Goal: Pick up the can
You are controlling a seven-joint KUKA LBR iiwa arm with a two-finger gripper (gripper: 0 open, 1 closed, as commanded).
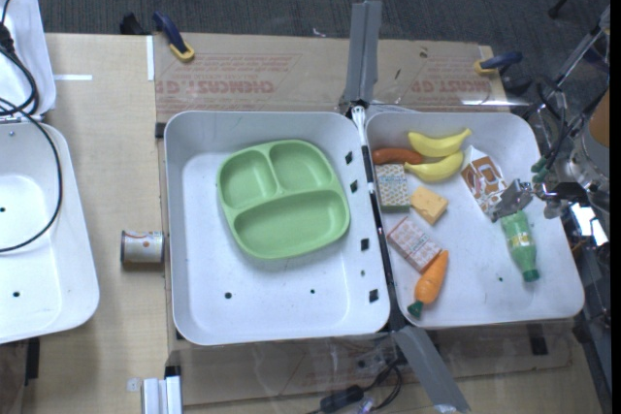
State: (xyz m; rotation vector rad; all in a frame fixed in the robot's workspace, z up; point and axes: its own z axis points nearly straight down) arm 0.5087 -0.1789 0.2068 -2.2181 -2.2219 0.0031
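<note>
1. Can: lies on its side on the table, outside both bins, just beside the left bin's outer wall, approx level w/ the green plate.
2. Gripper: far side of the scene, over the right bin, near the green bottle. Released or clenched? Can't tell. Nothing visibly held.
3. Judgement: pick not begun; a long traverse across both bins comes first.
4. Travel high enough to clear bin walls & plate before descending.
5. Can is round & on its side, so it prob. rolls if nudged. Close across the curved body, not end to end.
6. Bin wall sits close on one side, so pick an approach angle w/ room there.
7. Descend straight, centred on the can; lift slowly & check it comes up.
</note>
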